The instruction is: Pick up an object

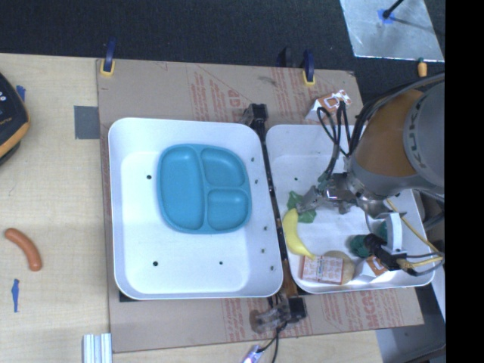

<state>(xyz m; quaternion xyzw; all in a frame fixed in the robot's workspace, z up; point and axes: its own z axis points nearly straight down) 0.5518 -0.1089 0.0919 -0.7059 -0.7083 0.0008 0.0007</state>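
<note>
The grey arm with its orange band reaches down into the right bin (281, 142). My gripper (324, 190) hangs low over the bin's middle, just right of a small green leafy object (304, 203); whether they touch is unclear. A yellow banana (291, 234) lies along the bin's left wall, below the green object. Near the front wall sits a small flat printed packet (324, 269). Close to the front right corner are a dark green round object (363, 243) and a small orange-brown piece (378, 264).
The left bin (128, 225) holds a blue divided plate (204, 187). A red-brown sausage (24, 248) lies on the bench at far left, and a black and yellow device (9, 121) sits at the left edge. Cables (336, 123) trail over the right bin's back.
</note>
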